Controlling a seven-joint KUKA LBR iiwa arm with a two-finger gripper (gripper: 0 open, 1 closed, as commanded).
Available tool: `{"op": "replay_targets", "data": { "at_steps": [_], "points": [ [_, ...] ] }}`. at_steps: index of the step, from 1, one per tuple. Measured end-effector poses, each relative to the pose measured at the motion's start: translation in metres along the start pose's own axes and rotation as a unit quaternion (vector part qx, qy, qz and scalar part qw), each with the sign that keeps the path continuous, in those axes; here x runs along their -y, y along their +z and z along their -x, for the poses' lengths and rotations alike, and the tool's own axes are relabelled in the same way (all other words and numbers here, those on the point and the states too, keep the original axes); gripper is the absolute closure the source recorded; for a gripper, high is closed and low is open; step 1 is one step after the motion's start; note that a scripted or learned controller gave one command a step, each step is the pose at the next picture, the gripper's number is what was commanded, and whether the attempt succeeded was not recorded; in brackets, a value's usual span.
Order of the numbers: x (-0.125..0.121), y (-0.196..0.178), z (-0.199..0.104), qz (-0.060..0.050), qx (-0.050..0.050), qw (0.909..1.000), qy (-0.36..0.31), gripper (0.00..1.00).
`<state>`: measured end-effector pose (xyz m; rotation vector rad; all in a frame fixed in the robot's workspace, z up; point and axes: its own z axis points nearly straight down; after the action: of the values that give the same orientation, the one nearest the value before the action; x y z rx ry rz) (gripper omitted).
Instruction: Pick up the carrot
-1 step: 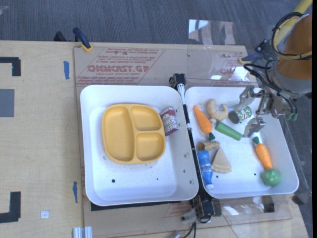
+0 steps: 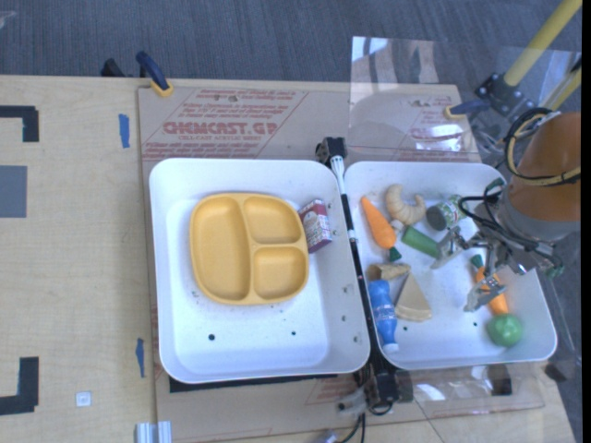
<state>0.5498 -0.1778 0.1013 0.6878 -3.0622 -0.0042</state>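
Carrot (image 2: 378,223) lies in the right bin (image 2: 540,340), upper-left area, just right of the divider between the bins. Orange body runs diagonally, green top at the lower-right end, close to the green cylinder (image 2: 421,240). A pale peanut-shaped toy (image 2: 402,203) sits just beside it on the right. Nothing lies on top of it.

Gripper (image 2: 488,268) hangs over the right side of the same bin, well apart from the carrot, above a small clutter of pieces near the green ball (image 2: 504,330). Cannot tell whether it is open, closed, or gripping anything; the wrist and cabling mask it.

Step in hand: judged as approach, grasp not yet made. The carrot rests untouched on the bin floor.

Next move calls for travelling left across the bin to above the carrot's mid-body, turning the wrist so the closing line crosses the carrot's long axis, then descending. Risk: neighbours crowd the right flank, so one side could snag the peanut toy or the cylinder.

Left bin (image 2: 175,340) holds a yellow divided plate (image 2: 247,247) and a small can (image 2: 317,224); irrelevant here.
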Motion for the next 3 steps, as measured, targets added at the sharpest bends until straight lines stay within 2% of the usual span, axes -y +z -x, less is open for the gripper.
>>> {"op": "replay_targets", "data": {
  "at_steps": [1,2,3],
  "points": [
    [0.035,0.012,-0.03,-0.003,0.007,0.999,0.043,0.0],
    [0.022,0.008,-0.056,-0.008,0.019,0.9843,0.176,0.0],
    [0.021,-0.002,-0.057,-0.008,0.016,0.9846,0.174,1.0]
  ]
}}
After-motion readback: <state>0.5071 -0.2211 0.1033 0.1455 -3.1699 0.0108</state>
